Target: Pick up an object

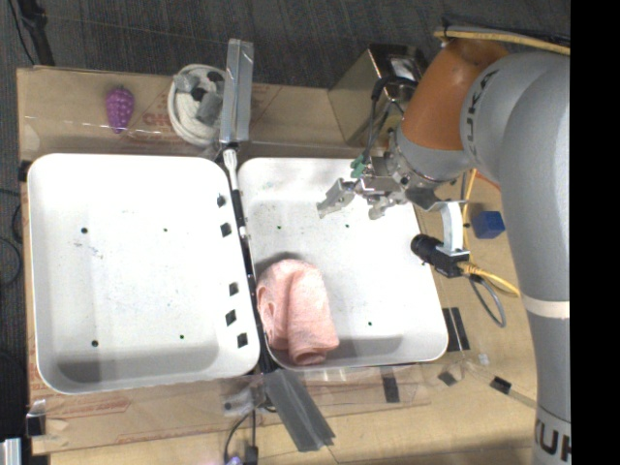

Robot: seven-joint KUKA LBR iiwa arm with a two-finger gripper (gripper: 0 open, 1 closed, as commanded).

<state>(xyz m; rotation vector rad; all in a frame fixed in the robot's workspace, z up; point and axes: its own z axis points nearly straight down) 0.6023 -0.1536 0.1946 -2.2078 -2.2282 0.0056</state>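
Risks first. Gripper (pixel 356 198) sits over upper part of right bin (pixel 407 289), nothing between its fingers as far as view shows. Only pickable thing in that bin, the pink rolled cloth (pixel 295 310), lies well apart from it, down and toward the divider (pixel 240 260) from the fingertips, pressed against bin's left wall.

- If arm drops straight from here, prob. closes on bare bin floor: miss.
- Cloth is soft, rolled; shallow pinch could catch one fold only, roll unwinds or slips out on lift.
- Cloth hugs the divider wall, so one finger may strike the wall or rim on approach, no room to straddle.
- Left bin (pixel 126 269) beyond divider has no object I can make out; a reach there gains nothing.

Pose: arm comes in from right of view, orange band (pixel 441 100) above wrist, wrist bent down and leftward, fingers pointing toward the divider side at a slant. Fingers look spread apart, i.e. open, tho small and cluttered w/ cabling; empty. Height above bin floor: can't judge exactly, seems hovering, not touching.
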